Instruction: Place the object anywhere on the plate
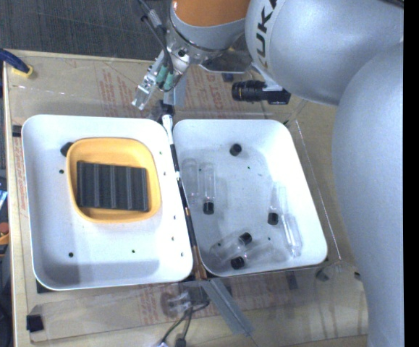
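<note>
A yellow plate (111,152) with rounded corners lies in the left bin (43,230), toward its far side. A dark grey ribbed rectangular object (113,186) rests flat on the plate's middle. My gripper (150,92) hangs from the orange-banded wrist (205,2) above the bench just beyond the bins' far rims, near where the two bins meet. It is well clear of the plate, up and to its right. Nothing is seen in its grasp.
The right bin (307,194) holds several clear tubes with black caps, such as one near the centre (207,188) and one at the right (289,226). A loose black cap (235,149) lies near its far side. The grey arm (325,42) covers the upper right.
</note>
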`<state>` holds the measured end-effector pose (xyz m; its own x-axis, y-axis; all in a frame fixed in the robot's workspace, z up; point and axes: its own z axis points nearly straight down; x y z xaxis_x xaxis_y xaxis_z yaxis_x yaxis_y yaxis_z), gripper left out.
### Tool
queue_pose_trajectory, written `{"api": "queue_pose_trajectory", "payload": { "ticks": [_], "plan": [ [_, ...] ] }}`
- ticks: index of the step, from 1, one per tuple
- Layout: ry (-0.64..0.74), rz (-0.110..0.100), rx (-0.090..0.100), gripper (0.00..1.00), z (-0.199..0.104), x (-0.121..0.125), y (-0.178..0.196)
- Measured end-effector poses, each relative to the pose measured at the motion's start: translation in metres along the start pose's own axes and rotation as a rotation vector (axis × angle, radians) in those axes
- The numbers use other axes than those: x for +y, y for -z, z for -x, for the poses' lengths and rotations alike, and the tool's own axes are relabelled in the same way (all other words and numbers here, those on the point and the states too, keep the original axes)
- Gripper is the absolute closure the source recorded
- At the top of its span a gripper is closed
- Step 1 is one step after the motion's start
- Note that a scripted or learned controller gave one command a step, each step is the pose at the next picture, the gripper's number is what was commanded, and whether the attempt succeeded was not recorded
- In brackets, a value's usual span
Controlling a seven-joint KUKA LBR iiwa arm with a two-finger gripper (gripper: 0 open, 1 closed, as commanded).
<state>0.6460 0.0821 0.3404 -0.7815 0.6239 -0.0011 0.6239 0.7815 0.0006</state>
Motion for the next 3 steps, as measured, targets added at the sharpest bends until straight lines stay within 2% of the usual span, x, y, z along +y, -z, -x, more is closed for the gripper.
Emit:
{"api": "queue_pose_trajectory", "payload": {
  "ticks": [3],
  "plan": [
    [0.01,0.002,0.0,1.0,-0.001,0.003,0.03]
  ]
}}
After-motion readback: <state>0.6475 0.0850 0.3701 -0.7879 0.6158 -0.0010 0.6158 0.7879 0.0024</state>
